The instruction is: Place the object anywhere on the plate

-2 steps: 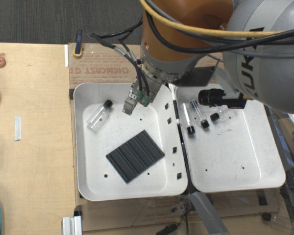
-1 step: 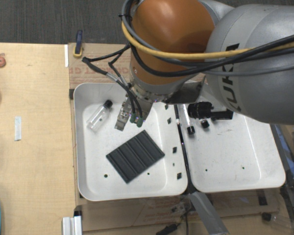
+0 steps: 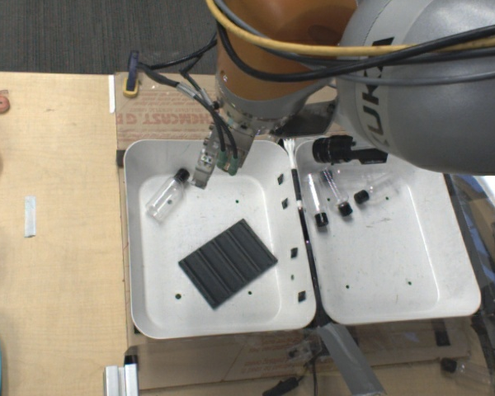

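Two white bins sit side by side on the bench, and the stuff we care about is all in the left bin (image 3: 144, 304). The object looks to us like a small clear vial with a black cap (image 3: 167, 195), lying on its side in the upper left part of that bin, cap end pointing up toward the gripper (image 3: 203, 174). The gripper tip hangs just beside that cap, a touch to the right and above, and we can't make out whether it touches. We honestly can't tell how the gripper is set from this angle, and nothing is visibly caught in it.

The plate we take to be the dark ribbed rectangular slab (image 3: 228, 262), lying flat and turned at a diagonal in the lower middle of the same bin, well apart from the vial.

The arm (image 3: 429, 64) comes in from the upper right, big grey body with the orange band (image 3: 280, 23) up top, wrist angled down and left over the bin's back edge.

Count: one vial, one ribbed plate, and in the right bin (image 3: 412, 295) a few clear tubes with black caps (image 3: 342, 196), too jumbled to count exactly.
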Controlling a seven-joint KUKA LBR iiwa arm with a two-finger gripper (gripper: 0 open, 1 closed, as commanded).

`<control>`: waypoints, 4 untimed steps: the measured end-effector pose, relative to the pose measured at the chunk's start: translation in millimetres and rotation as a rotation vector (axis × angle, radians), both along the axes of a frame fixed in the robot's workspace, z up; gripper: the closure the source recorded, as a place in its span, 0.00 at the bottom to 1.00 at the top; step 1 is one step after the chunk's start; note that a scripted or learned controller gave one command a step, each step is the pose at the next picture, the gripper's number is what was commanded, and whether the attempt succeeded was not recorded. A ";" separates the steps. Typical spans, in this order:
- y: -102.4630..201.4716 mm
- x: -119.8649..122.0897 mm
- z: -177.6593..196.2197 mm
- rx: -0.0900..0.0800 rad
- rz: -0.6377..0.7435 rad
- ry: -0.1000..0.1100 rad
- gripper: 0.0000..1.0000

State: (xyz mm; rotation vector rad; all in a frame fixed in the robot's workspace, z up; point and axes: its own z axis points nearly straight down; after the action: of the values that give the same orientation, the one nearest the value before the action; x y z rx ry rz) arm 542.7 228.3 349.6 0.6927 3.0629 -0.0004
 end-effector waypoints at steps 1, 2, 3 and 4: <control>-0.7 1.4 8.7 0.000 -0.002 -0.002 1.00; -1.2 2.7 17.4 0.000 -0.003 -0.004 1.00; -1.4 3.9 26.0 0.000 -0.004 -0.006 1.00; 0.3 5.4 40.6 0.000 0.038 -0.002 1.00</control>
State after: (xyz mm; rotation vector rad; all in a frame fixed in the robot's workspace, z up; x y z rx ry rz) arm 548.1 228.6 390.2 0.6333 3.0742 0.0003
